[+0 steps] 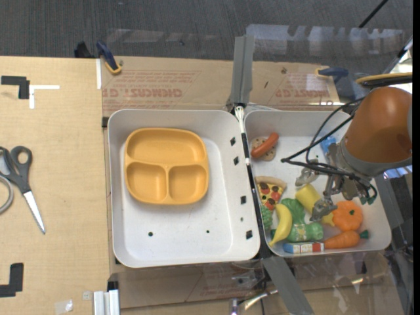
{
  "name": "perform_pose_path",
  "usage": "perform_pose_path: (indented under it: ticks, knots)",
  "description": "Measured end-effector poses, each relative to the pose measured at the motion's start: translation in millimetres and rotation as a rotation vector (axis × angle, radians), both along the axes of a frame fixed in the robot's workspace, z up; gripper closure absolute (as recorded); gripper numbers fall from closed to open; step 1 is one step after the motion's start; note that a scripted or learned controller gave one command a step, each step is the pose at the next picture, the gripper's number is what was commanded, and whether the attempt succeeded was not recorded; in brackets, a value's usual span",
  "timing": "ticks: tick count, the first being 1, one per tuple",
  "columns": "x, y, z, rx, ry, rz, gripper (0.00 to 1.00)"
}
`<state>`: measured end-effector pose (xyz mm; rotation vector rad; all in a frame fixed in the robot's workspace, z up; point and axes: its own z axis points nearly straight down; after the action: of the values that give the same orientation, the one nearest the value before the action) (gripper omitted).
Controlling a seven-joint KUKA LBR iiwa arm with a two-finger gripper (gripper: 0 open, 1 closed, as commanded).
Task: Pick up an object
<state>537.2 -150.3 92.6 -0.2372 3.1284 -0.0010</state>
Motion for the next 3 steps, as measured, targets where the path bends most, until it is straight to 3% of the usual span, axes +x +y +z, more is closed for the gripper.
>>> perform_pose_path:
  ticks: [1, 2, 3]
  knots:
    - [2, 1, 10, 0.0, -0.004, 0.002, 1.0]
    - [6, 53, 4, 0.0, -0.005, -0.116, 1.0]
    - [64, -7, 28, 0.001, -0.002, -0.192, 1.0]
